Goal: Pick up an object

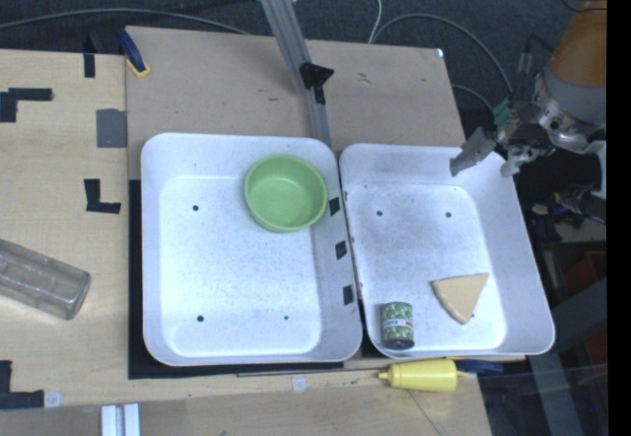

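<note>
The gripper [485, 150] sits over the top right edge of the right bin [414, 168], on the end of the grey arm [577, 59] with the orange band. Its fingers look a little apart, and there is nothing between them. Three things could be picked up. A green bowl [286, 192] sits near the top right corner of the left bin [168, 256]. A small green can [397, 324] lies near the bottom of the right bin, and a tan wedge [462, 297] lies just beside it to the right. All three are well apart from the gripper, so the picking has not started. Plenty could go wrong from here. The can is round and could roll away if a finger bumps it. The wedge is flat and low, so the fingers might slide over it and close on air. It is also near the bin wall, so a finger could hit the wall first. The bowl is wide, and the fingers may not fit around it; they would need to pinch its rim. A yellow bottle [424, 376] lies outside the bins at the bottom, touching the rim, and is not a good thing to reach for.
</note>
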### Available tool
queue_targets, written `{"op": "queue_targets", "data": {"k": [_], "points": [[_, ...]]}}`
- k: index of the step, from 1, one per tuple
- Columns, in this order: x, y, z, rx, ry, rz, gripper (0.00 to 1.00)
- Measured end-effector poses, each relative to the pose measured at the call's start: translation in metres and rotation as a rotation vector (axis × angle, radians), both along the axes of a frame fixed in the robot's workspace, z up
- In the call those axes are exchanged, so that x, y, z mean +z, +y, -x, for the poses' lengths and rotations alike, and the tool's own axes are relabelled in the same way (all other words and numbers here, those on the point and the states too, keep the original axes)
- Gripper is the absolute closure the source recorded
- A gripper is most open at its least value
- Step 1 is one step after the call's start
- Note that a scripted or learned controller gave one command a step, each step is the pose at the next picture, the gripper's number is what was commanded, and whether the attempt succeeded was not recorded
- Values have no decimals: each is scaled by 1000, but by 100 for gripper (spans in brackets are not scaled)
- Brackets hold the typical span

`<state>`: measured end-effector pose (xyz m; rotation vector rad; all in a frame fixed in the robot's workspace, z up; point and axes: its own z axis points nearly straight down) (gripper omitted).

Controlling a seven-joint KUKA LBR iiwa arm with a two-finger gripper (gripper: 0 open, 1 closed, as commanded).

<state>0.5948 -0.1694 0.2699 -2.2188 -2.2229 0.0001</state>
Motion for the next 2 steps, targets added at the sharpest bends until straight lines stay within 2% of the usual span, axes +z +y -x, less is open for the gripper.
{"op": "queue_targets", "data": {"k": [1, 2], "points": [[0, 0, 0, 0, 0, 0, 0], [-62, 7, 4, 0, 7, 0, 0]]}}
